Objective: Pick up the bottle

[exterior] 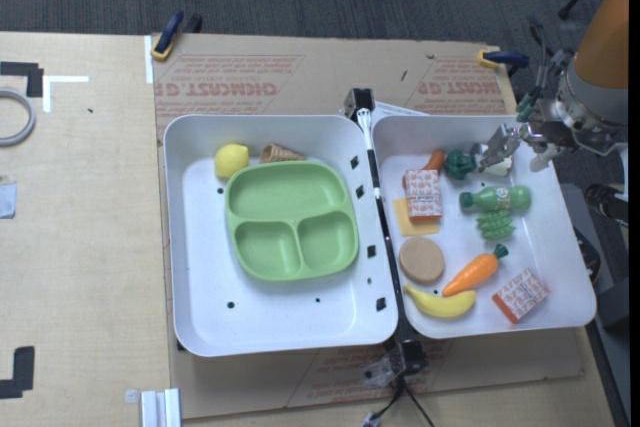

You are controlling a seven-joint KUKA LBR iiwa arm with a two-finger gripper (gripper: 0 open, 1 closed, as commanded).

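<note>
The approach is under way: the gripper [497, 151] hovers, its grip unclear, with the green bottle [495, 199] lying just below; descent comes next.

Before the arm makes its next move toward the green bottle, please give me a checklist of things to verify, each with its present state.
1. Green bottle is in the right bin, lying on its side: ok.
2. Gripper is above the right bin: ok.
3. Gripper is centred over the bottle: not ok, it sits toward the bin's far edge from it.
4. Finger opening is wide enough: cannot tell.
5. Room around the bottle: not ok, a green leafy toy touches it.
6. Bottle is between the fingers: not ok.
</note>
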